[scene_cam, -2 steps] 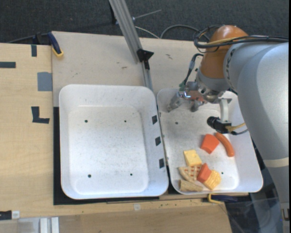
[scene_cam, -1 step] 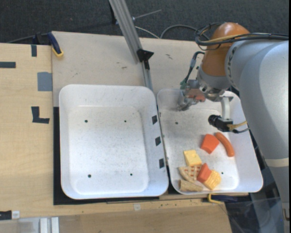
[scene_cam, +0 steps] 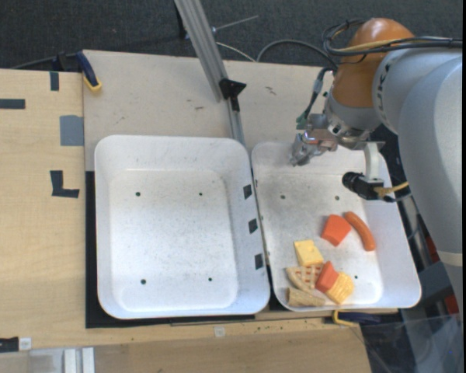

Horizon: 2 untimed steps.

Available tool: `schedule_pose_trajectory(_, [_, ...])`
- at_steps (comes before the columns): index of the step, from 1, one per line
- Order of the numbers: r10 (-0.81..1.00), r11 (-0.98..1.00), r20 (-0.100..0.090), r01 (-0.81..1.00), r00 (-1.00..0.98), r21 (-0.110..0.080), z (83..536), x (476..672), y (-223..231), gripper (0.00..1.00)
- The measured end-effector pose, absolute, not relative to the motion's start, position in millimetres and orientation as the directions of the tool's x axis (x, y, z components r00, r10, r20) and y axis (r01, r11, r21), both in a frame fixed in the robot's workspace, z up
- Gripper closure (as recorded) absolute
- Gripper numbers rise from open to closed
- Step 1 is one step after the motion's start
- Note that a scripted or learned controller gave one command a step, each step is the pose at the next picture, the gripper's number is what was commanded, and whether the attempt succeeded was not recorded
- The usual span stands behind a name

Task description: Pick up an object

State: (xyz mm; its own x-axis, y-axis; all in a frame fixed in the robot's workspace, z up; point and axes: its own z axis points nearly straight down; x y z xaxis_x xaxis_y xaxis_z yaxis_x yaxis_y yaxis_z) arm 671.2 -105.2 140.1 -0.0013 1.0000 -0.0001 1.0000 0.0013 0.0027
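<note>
My gripper (scene_cam: 301, 156) hangs over the far left corner of the right bin (scene_cam: 295, 200), below the orange wrist band. Nothing shows between its fingers. The toy food lies at the near end of that bin, well apart from the gripper: an orange block (scene_cam: 335, 229), an orange sausage (scene_cam: 360, 230), a yellow cheese block (scene_cam: 308, 252), a tan waffle (scene_cam: 303, 277), a small red-orange piece (scene_cam: 326, 276), a yellow ridged piece (scene_cam: 341, 287) and a tan cracker (scene_cam: 304, 297).
The left bin (scene_cam: 171, 224) stands beside the right one. A slanted metal pole (scene_cam: 206, 45) with a black clamp rises behind the bins. A black and yellow connector (scene_cam: 366, 186) hangs off the arm over the right bin's right side.
</note>
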Motion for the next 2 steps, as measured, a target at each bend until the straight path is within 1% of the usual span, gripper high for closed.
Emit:
schedule_pose_trajectory(1, [1.0, 0.002, 0.0, 1.0, -0.002, 0.003, 186.0, 664.9, -102.5, 1.0])
schedule_pose_trajectory(2, [1.0, 0.001, -0.001, 1.0, -0.001, 0.004, 239.0, 664.5, -112.2, 1.0])
